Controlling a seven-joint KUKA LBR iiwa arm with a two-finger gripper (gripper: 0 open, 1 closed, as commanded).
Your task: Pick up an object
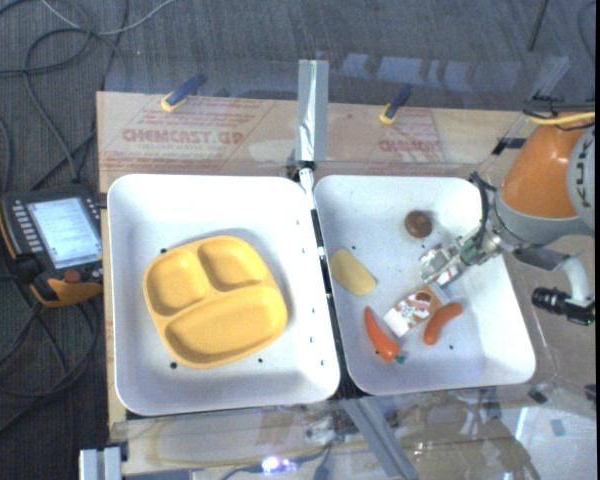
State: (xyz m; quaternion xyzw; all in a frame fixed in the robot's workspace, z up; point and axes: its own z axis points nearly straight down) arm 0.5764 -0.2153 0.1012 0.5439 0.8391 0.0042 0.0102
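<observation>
The table (130, 128) carries two white bins side by side; the left bin (130, 368) holds a yellow divided tray (216, 300) near its middle; the right bin (500, 353) holds a brown ball (418, 224) toward its far edge, a pale yellow piece (352, 272) by its left wall, a carrot (381, 334) and a sausage (442, 322) near its front edge, and a small red-and-white packet (414, 310) between those two; the gripper (442, 264) hangs low over the right bin's middle, just beyond the packet; whether its fingers are released or clenched I cannot tell
</observation>
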